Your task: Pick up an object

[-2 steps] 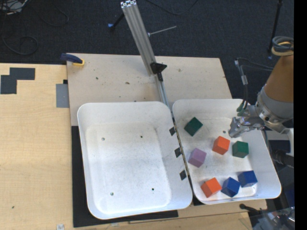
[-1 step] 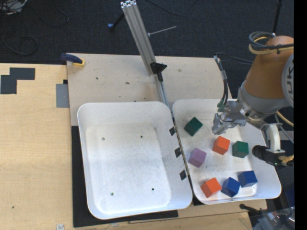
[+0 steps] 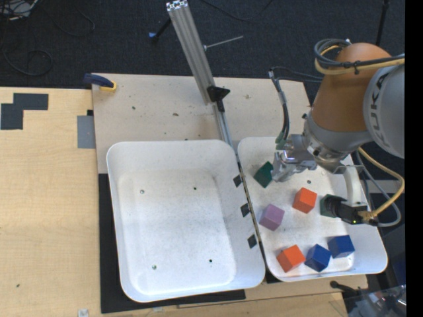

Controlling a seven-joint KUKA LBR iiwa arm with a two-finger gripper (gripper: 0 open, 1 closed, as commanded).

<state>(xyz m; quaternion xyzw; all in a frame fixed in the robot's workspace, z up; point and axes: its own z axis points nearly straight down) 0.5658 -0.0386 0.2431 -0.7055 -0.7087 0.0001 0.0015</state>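
Camera view, looking down at a slant, shows the arm [image 3: 357, 98] reaching in from the right over the right bin [image 3: 370, 259], its gripper [image 3: 289, 166] low near that bin's upper left corner. Whether the fingers are wide, narrow or closed on anything cannot be told; the metal parts blur together there. A dark green block [image 3: 264, 174] sits just beside the gripper, on its left, tilted and close to the bin's wall. It looks like the likely target, though nothing shows it held.

The other candidates lie further down the same bin: an orange cube [image 3: 305, 200], a purple cube [image 3: 271, 216], a second orange cube [image 3: 290, 257] and two blue cubes [image 3: 318, 257] [image 3: 341, 246] that touch or nearly touch. The left bin [image 3: 132, 157] stands alongside on the counter [image 3: 46, 177].

The main risk is probably the green block's position. Being tilted and near the wall, it could slip sideways or get pushed against the rim instead of being gripped, leaving the fingers to close on nothing. A descent slightly off centre might also catch the bin's edge.
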